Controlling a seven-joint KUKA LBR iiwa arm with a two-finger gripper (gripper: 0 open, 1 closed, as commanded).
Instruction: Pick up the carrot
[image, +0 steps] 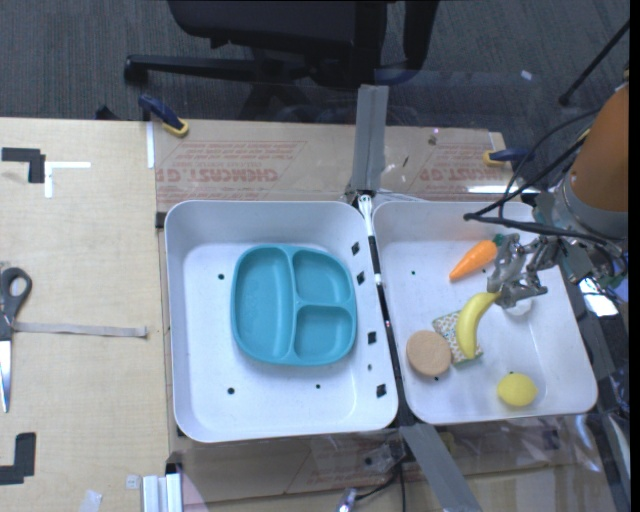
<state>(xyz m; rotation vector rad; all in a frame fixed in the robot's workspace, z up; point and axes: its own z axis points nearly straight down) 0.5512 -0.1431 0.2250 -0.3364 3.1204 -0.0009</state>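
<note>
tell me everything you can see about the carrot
The carrot is small, smooth and orange, like a plastic toy, with no green top showing. It lies flat on the floor of the right bin, in the far half, tilted so its thick end points up and right and its narrow tip down and left. The thick end lies right beside the gripper; whether they touch is unclear. The banana lies just below it, apart.

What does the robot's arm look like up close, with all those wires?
The grey arm carries a broad orange band above its wrist. Thin black cables loop across it. At its end sits a small silvery metal gripper with slim jaws.
</note>
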